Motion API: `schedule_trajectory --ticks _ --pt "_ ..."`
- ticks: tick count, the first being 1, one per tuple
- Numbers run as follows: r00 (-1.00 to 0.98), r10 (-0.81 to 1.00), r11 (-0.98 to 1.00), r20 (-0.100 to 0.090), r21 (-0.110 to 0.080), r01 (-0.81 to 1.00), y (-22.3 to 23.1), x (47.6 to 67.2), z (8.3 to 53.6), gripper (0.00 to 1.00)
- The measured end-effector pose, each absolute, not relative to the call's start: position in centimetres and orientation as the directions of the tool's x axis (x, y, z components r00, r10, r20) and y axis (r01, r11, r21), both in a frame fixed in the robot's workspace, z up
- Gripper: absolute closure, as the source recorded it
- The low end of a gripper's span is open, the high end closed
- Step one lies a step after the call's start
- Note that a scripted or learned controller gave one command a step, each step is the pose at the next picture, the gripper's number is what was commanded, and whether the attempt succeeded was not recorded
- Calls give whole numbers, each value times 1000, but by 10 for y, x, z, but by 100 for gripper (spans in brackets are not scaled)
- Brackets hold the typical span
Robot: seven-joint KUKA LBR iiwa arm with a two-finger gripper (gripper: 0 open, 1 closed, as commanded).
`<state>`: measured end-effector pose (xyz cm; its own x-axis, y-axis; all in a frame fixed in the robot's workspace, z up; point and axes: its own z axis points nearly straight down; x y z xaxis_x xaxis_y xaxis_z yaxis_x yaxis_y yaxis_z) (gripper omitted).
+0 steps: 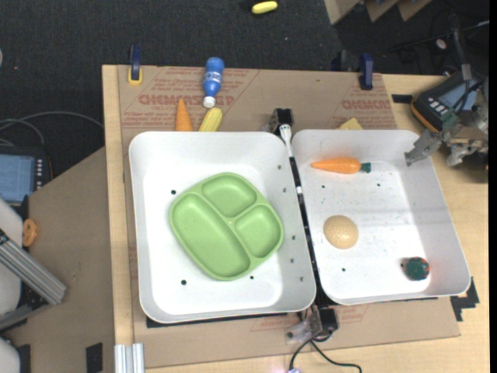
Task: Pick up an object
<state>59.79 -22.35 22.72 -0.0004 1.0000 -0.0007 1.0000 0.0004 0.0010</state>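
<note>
The right bin (435,208) holds three loose things. An orange carrot with a green end (338,165) lies near its far edge. A beige rounded lump (340,231) rests left of the middle. A small dark green and red ball (416,268) sits in the near right corner. My gripper (432,143) shows as a grey metal piece with cables at the bin's far right rim, apart from all three objects and with nothing visibly between its tips. A green divided plate (225,225) lies in the left bin (147,208).
Behind the left bin on the brown board lie a blue and white bottle (212,80), an orange cone-shaped piece (182,117) and a yellow corn-like piece (210,120). A black clamp (283,120) sits between the bins at the far edge. A yellow object (265,7) lies on the dark floor.
</note>
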Motion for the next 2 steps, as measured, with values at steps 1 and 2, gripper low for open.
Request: schedule_trajectory --ticks 1,2 --pt "-6 1000 6 16 -4 1000 -217 617 79 0" --pt "-8 1000 7 -8 -20 1000 -181 664 87 0"
